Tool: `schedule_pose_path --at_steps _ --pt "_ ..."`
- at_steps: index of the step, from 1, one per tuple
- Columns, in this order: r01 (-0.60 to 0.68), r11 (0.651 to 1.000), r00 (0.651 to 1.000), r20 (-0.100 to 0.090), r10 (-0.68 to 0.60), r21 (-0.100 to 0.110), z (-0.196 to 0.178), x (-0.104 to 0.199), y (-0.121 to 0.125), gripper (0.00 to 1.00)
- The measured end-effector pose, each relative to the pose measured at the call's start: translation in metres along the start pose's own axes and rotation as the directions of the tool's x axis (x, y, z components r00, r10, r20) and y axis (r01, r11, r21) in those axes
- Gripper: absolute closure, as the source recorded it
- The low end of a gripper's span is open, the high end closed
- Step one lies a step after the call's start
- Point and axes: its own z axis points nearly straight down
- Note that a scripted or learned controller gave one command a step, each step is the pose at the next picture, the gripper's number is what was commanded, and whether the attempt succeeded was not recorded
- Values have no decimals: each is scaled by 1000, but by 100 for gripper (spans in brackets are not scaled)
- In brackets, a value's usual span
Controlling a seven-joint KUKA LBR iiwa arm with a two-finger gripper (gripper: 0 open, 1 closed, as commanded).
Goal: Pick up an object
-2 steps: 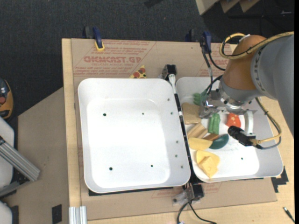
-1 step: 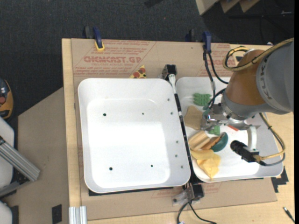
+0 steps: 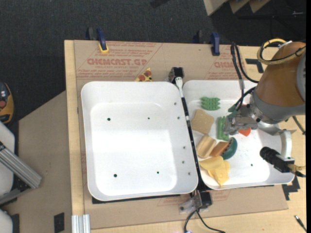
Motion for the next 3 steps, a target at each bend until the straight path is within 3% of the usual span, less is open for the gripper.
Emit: schedule_pose_path --at_steps 1,2,3 --pt "-6 1000 1000 0 6 14 90 -78 0 100" --pt "0 1000 1000 0 0 5 75 -73 3 100" --pt "-1 1000 1000 -3 1 11 94 -82 -21 100"
